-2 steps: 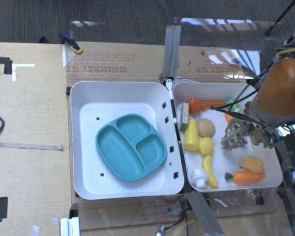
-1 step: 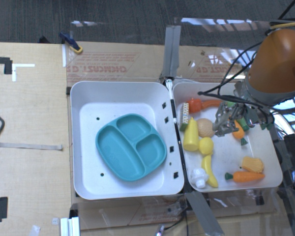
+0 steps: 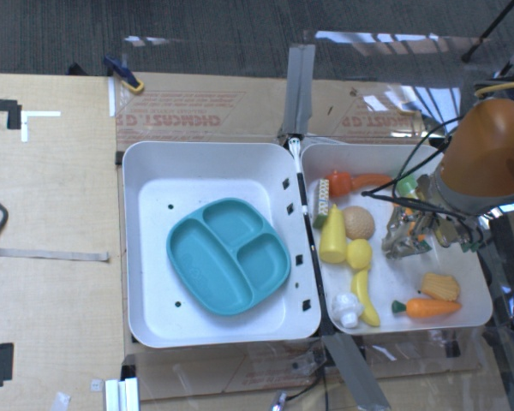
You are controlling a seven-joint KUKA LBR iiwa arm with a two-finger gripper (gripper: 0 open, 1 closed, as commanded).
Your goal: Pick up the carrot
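Note:
The carrot [image 3: 430,308], orange with a small green stub at its left end, lies along the front wall of the right bin [image 3: 475,315]. My gripper [image 3: 404,240] hangs over the middle of that bin, behind and slightly left of the carrot and apart from it. Cables and the orange wrist band [image 3: 488,148] hide part of the gripper from above. I see nothing held in it.
In the right bin lie a long orange-red vegetable [image 3: 357,182] at the back, a yellow pear-like piece [image 3: 332,236], a beige ball [image 3: 358,223], a lemon [image 3: 360,253], a banana [image 3: 366,302], a white piece [image 3: 346,309] and a bread piece [image 3: 439,286]. The left bin [image 3: 146,255] holds a teal divided plate [image 3: 229,255].

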